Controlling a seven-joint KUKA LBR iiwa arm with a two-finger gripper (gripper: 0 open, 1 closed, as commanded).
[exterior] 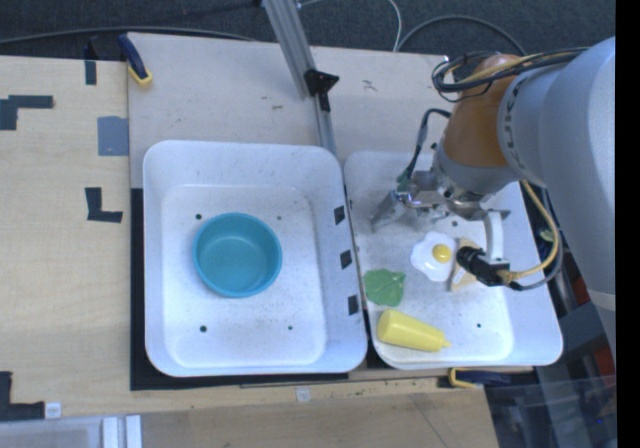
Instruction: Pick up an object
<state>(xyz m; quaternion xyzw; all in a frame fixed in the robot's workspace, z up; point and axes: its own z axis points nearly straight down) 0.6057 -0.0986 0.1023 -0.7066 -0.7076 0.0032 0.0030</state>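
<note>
In the right bin (530,331), my gripper (392,208) hangs low over the bare back-left floor, with the grey arm and its orange band (478,126) reaching in from the right. No object shows in its grasp. A fried-egg toy (435,257) lies just right of and in front of it, partly over a tan piece (462,281). A green leaf-like toy (384,286) rests near the bin's left wall. At the front lies a yellow cone-shaped toy (410,332).
The left bin (170,326) holds a blue bowl (237,254). A grey pole (290,21) slants across the back to a black clamp between the bins. Cables loop around the wrist and along the right bin's right side.
</note>
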